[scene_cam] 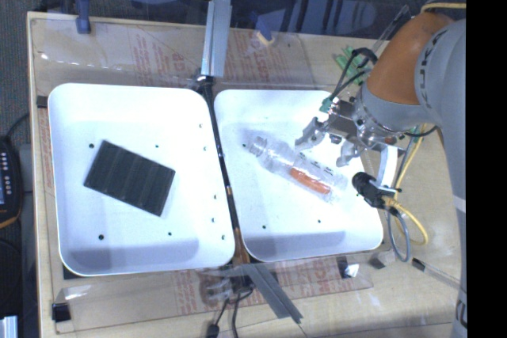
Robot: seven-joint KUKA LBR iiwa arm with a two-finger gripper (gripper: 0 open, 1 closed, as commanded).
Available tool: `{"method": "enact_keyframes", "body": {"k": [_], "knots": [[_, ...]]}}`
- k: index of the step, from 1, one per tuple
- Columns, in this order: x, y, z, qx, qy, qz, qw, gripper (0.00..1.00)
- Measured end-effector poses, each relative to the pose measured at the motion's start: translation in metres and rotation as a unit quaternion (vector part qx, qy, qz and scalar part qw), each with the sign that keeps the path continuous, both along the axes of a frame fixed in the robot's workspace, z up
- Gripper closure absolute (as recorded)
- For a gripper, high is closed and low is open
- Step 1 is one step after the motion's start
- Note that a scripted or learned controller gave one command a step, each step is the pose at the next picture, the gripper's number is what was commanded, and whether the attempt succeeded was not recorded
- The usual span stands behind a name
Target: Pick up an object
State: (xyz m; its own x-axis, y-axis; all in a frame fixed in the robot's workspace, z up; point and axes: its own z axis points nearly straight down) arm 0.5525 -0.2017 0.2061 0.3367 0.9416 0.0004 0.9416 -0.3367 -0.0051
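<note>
A clear plastic packet (287, 162) with an orange piece (310, 180) inside lies aslant in the right bin (261, 237). A flat dark rectangular pad (129, 177) rests in the left bin (71, 241). My gripper (326, 146) hangs over the right bin's far right part, just above the packet's upper right side. Its fingers (307, 136) are spread open with nothing between them. The grey arm with its orange band (400, 63) reaches in from the right.
A metal bar (215, 36) stands behind the seam between the bins. Cables and a yellow hose (400, 222) hang at the right bin's right rim. The bench's wooden edge (158, 293) runs along the front.
</note>
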Motion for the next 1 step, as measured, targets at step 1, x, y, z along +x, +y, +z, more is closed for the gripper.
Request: {"method": "enact_keyframes", "body": {"k": [1], "knots": [[0.0147, 0.0062, -0.0077, -0.0003, -0.002, 0.112, 0.9937, 0.00]]}}
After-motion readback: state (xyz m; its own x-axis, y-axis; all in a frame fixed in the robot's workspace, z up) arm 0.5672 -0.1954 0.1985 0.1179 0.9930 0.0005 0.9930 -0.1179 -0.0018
